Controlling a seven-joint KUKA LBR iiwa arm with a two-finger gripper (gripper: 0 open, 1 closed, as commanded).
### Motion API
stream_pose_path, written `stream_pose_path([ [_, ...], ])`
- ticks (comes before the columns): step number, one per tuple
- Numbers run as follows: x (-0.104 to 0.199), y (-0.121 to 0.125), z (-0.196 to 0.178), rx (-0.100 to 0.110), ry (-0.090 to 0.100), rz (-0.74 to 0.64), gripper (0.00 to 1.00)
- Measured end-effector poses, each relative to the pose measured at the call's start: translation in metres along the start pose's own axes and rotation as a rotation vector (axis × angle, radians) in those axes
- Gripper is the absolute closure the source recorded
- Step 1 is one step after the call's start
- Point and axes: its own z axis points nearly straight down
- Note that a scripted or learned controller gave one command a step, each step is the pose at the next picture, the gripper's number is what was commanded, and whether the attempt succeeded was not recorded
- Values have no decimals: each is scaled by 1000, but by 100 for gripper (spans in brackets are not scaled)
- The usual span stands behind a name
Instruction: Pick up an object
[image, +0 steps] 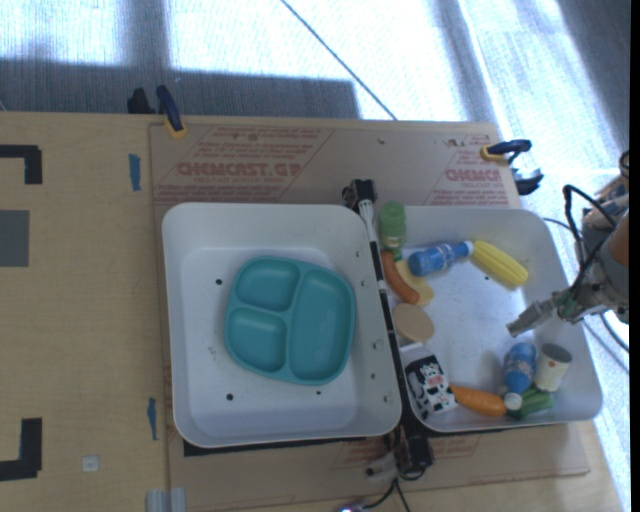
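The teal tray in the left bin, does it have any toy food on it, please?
No, the teal tray lies bare in the left bin, while the toy food sits in the right bin.

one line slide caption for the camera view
Claw hovers in the right bin above scattered toy food; teal divided plate sits in the left bin.

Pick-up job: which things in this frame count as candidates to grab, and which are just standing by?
Job: gripper; right bin items: corn, blue bottle, green bottle, hot dog, cookie, cow carton, carrot, blue can, cup.

Standing by: teal tray, left bin, clamps.
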Motion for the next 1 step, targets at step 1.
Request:
stream_pose_path([
  [1, 0, -1, 0, 1, 0, -19, 0],
])
